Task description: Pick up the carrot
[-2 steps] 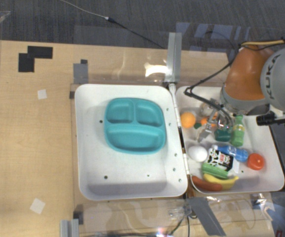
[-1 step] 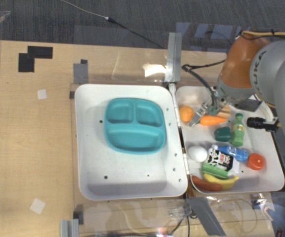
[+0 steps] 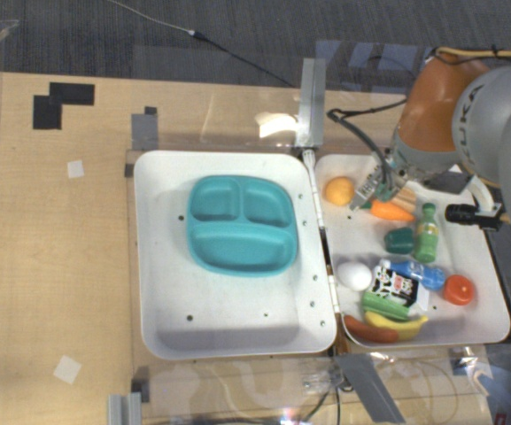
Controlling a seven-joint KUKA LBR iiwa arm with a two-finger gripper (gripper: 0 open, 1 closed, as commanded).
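Carrot (image 3: pixel 391 210) lies in the right bin (image 3: pixel 494 326), long axis roughly left-right, just right of and below the gripper (image 3: pixel 367 190), whose fingers appear slightly parted and hold nothing, with the orange ball (image 3: pixel 338 190) immediately left.

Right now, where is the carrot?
The carrot lies in the right bin, near its back, just under the gripper, between the orange and the green bottle.

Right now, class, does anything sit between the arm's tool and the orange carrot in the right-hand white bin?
Nothing visible does. The tool hangs right at the orange carrot's left end. The round orange fruit lies just to the left, and the green bottle to the right, both beside the carrot, not over it.
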